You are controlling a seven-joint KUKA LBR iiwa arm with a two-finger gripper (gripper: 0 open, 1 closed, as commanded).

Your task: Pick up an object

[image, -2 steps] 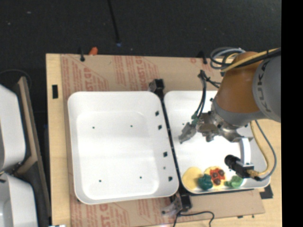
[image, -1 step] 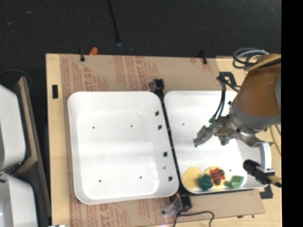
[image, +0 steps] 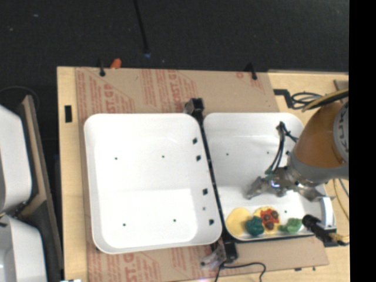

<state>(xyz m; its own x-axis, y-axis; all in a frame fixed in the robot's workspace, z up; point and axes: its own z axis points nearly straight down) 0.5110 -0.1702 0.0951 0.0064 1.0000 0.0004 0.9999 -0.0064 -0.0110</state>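
Orange band (image: 317, 137): sitting highest and closest to the lens, it is bulging in from the right edge and covering the right bin's far right side.
Gripper (image: 257, 189): it is pointing leftward and slightly down in the picture from the grey wrist, over bare white floor in the middle of the right bin (image: 235, 135).
Jaws: how far they are standing open cannot be told at this size and angle; nothing is showing in their grasp.
Wrist (image: 305, 178): the grey section is hanging below the orange band, with a small bluish glint beside the gripper's base and thin dark cables (image: 282, 135) looping up along it.
Arm pose: it is leaning in from the right and bending down into the bin, with the tool end turned toward the bins' shared divider.
Objects: four are lying in a row along the right bin's near wall, just below the gripper in the picture and apart from it.
Yellow piece (image: 237, 220): it is lying leftmost.
Teal piece (image: 254, 227): it is touching the yellow one.
Red piece (image: 269, 216): it is sitting just beside the teal one.
Green piece (image: 291, 225): it is lying rightmost.
Left bin (image: 147, 181): it is lying beside the right one, on the printed cardboard sheet (image: 153, 90).
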